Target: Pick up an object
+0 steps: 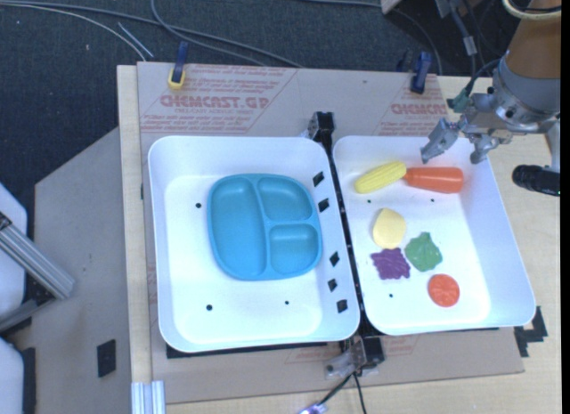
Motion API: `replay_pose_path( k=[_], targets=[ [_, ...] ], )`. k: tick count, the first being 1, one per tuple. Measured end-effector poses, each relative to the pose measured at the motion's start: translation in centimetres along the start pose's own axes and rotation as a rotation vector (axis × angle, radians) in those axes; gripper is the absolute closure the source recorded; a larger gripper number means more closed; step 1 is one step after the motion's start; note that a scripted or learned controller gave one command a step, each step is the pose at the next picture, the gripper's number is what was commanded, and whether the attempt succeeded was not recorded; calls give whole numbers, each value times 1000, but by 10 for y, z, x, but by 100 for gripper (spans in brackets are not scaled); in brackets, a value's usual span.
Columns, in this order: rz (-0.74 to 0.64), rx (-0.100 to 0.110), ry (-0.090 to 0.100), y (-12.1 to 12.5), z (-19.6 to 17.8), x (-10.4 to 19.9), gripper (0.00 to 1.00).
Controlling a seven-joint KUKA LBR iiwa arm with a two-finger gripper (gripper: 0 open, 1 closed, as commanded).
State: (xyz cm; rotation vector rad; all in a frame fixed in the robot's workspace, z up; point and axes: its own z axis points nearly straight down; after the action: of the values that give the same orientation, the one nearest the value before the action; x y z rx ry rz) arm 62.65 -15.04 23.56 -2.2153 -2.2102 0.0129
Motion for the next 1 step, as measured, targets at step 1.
replay_pose_path(
  k=[1],
  targets=[
    [-3,-14,-3,2,-8,0,0]
  ],
)
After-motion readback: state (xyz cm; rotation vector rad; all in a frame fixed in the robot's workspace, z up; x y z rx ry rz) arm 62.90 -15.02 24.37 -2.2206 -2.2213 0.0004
